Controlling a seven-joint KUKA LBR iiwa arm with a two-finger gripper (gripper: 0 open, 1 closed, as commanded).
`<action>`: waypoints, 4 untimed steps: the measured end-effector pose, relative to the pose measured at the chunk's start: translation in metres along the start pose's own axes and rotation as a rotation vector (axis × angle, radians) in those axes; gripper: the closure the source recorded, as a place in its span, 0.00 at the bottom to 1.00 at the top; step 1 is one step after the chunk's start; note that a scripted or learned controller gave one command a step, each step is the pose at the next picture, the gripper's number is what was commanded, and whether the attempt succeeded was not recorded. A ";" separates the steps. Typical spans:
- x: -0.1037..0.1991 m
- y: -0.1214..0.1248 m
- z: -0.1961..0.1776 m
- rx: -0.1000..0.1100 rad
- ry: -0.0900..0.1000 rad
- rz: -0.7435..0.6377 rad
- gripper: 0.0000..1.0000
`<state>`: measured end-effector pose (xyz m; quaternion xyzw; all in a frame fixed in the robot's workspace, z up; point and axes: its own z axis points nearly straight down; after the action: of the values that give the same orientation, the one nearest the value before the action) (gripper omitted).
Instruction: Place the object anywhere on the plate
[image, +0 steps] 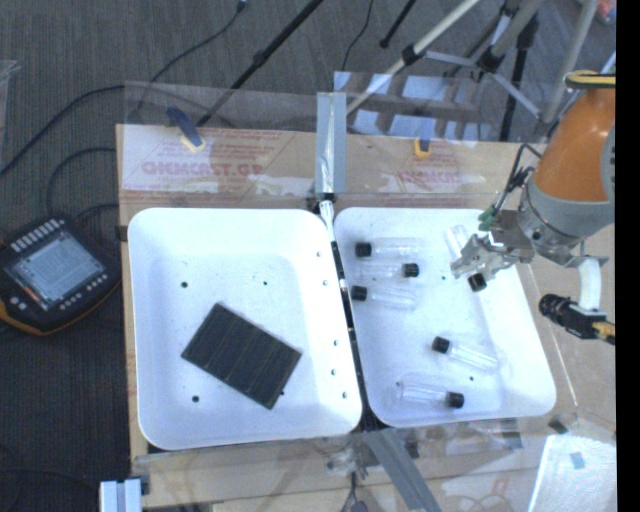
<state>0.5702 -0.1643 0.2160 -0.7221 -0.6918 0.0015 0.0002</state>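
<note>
The plate (241, 356) is a dark ribbed rectangle lying at a slant on the floor of the left bin (160, 240). Several clear vials with black caps lie in the right bin (520, 330): one (388, 248) and another (398, 269) near the back, a third (385, 295) by the divider, and two at the front (465, 352) (428, 392). My gripper (476, 264) hangs low over the back right of the right bin. A further vial (459, 240) with a black cap (477, 283) sits right at the gripper, partly hidden by it.
A metal post (330, 150) stands at the back between the bins. A teach pendant (50, 268) lies on the floor to the left. Yellow clamps (185, 128) (424, 148) hold the back board. A black and yellow handle (572, 316) sticks out right of the bins.
</note>
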 end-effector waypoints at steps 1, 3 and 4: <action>0.106 0.053 -0.007 0.001 0.001 0.117 1.00; 0.283 0.086 -0.077 -0.002 -0.001 -0.009 1.00; 0.314 0.085 -0.206 -0.002 -0.002 -0.226 1.00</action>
<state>0.6687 0.1460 0.4211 -0.6394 -0.7689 0.0014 -0.0012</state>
